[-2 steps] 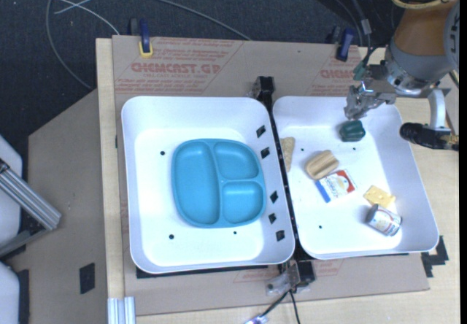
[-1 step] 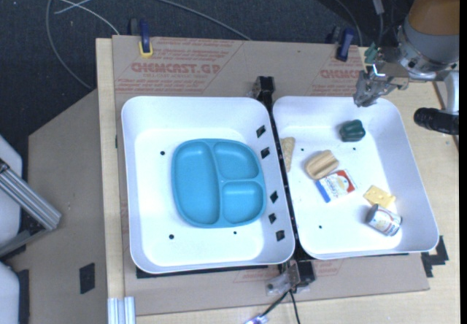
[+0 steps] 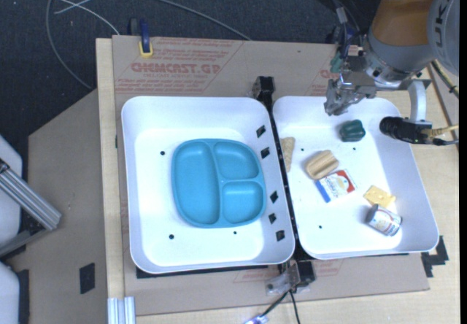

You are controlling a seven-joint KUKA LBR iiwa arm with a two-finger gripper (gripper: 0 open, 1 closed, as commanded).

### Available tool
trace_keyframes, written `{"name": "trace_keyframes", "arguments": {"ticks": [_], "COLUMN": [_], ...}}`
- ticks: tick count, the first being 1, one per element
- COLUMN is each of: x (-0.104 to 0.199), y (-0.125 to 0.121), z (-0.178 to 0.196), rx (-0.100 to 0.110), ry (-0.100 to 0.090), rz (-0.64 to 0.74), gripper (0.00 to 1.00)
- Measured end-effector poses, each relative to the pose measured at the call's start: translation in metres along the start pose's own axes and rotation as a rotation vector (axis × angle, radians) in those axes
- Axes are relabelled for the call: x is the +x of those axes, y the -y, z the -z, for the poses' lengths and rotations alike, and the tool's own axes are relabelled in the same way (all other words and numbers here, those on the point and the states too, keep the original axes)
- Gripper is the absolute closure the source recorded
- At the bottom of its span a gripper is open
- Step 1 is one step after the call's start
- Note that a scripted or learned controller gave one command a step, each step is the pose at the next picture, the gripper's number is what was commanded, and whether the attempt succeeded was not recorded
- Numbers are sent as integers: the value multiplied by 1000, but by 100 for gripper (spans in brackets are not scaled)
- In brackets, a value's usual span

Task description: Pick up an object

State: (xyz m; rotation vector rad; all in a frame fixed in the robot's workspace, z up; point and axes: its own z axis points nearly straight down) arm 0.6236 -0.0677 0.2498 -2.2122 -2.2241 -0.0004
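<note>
Gripper [image 3: 337, 102] hanging over the far edge of the right bin [image 3: 408, 238], just left of and beyond a small dark green object [image 3: 352, 130]. Fingers dark and tiny against the bin wall; open or closed, cannot tell; nothing seen between them, no contact with the green object made out.

Left of the gripper: left bin [image 3: 142, 191], shallow and white, holding a blue divided plate [image 3: 218, 182] with three compartments, lying flat near the bin's middle. Row of small black clips [image 3: 270, 176] along the seam between the two bins.

Below the gripper, in the right bin: a pale tan piece [image 3: 287, 152] against the left wall; a tan bread-like block [image 3: 321, 164] just right of it; a small red, white and blue packet [image 3: 336, 186] touching the block's near side. Farther right, a yellow wedge [image 3: 379, 196] and, just below it, a small can [image 3: 383, 221] on its side, label too blurred to read.

Right of the gripper: a black cylindrical fitting [image 3: 400, 128] over the bin's right rim. Upper arm cut off by the top edge.
</note>
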Motion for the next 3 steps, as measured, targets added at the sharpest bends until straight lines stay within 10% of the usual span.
{"name": "trace_keyframes", "arguments": {"ticks": [3], "x": [146], "y": [7], "z": [-30], "rx": [2], "ry": [1], "rz": [0], "gripper": [100]}}
